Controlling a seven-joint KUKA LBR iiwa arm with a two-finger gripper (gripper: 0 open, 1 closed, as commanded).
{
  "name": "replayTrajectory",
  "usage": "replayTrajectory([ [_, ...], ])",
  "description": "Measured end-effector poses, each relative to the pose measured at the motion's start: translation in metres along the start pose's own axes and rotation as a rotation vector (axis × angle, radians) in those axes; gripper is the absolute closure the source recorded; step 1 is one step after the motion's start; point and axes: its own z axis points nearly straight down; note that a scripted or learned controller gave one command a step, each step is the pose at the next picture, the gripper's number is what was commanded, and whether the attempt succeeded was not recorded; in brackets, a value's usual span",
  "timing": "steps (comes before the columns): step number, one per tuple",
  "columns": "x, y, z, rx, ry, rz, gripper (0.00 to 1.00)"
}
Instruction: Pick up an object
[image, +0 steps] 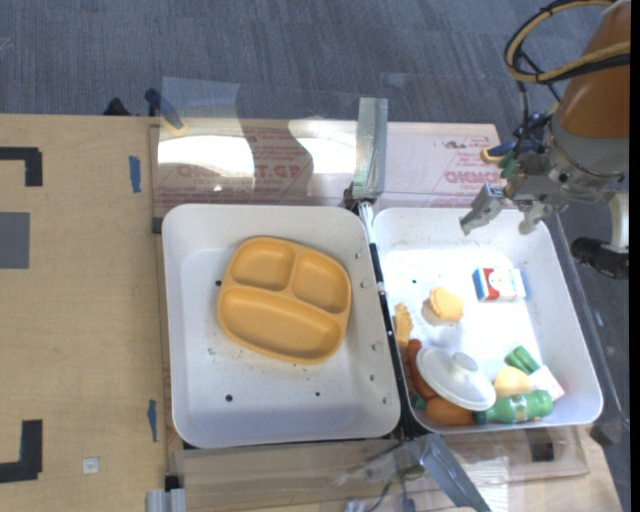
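My gripper (502, 216) hangs over the far edge of the right bin (570, 300), its two fingers spread open with nothing between them. Below it in that bin lie a small red, white and blue carton (497, 285), a yellow and white toy food piece (443, 305), a white lidded cup (456, 375), a green bottle (520, 405), a yellow lemon-like piece (510, 380), a green piece (521, 358) and orange items (447, 411) along the near left side.
The left bin (190, 400) holds an orange divided plate (285, 297). A clear plastic wall (370, 150) stands behind the bins. The arm's orange band (600, 90) and cables occupy the upper right.
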Motion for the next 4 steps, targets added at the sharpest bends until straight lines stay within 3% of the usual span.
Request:
replayTrajectory([
  [1,0.030,-0.002,0.083,0.006,0.000,0.125,0.00],
  [2,0.010,-0.034,0.174,-0.003,-0.001,0.041,0.00],
  [3,0.023,0.005,0.159,-0.003,0.000,-0.023,0.00],
  [4,-0.041,-0.034,0.178,-0.002,-0.001,0.307,0.00],
])
